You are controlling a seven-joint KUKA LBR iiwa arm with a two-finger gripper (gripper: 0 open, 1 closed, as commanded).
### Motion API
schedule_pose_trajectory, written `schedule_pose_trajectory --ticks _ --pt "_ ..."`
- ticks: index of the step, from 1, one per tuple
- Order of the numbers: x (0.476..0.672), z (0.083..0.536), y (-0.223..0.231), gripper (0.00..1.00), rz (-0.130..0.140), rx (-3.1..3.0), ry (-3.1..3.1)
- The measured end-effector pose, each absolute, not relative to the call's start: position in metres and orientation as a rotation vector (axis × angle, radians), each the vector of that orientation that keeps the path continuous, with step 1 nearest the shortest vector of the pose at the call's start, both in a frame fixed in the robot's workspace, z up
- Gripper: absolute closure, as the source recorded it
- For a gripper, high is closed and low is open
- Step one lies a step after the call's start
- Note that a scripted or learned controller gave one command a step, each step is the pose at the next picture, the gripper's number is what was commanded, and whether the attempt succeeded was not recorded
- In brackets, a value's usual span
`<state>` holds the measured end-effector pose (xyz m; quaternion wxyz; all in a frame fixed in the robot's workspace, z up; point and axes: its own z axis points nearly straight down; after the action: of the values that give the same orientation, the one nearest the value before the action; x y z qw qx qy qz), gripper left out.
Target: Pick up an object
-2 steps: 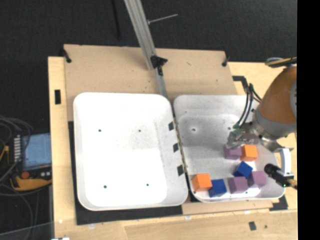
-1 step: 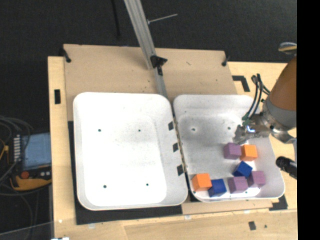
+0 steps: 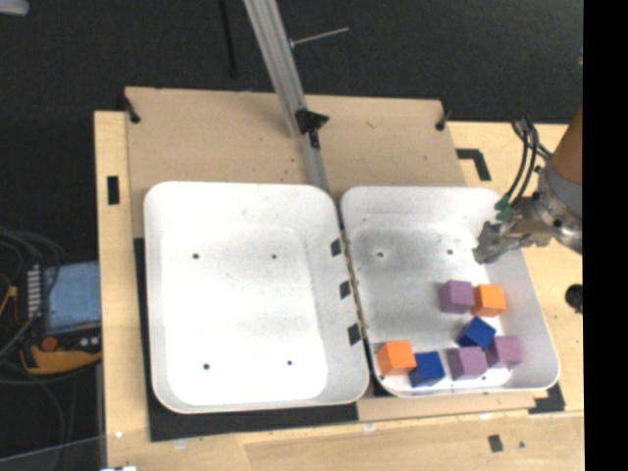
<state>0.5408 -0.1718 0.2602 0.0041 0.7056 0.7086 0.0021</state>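
Several small cubes lie in the right bin (image 3: 412, 214), toward its near right corner. A purple cube (image 3: 455, 295) and an orange cube (image 3: 490, 298) sit side by side. Below them are a blue cube (image 3: 478, 334), a purple cube (image 3: 508, 349), another purple cube (image 3: 467, 363), a blue cube (image 3: 427, 369) and an orange cube (image 3: 396, 357). My gripper (image 3: 488, 246) hangs at the bin's right side, above and just beyond the orange and purple pair, with nothing seen between its fingers.
The left bin (image 3: 240, 292) lies beside the right one. A slanted metal pole (image 3: 280, 67) rises from behind the bins. A blue device (image 3: 74, 297) with cables rests off the bench at the left.
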Motion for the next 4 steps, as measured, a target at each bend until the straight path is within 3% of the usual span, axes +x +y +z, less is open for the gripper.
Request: schedule_pose_trajectory --ticks 1,2,4 --pt "0.542 0.272 -0.173 1.0 0.002 2.213 2.227" --pt "0.529 0.265 -0.123 1.0 0.001 2.215 2.228" --pt "0.532 0.263 -0.032 1.0 -0.001 2.216 2.23"
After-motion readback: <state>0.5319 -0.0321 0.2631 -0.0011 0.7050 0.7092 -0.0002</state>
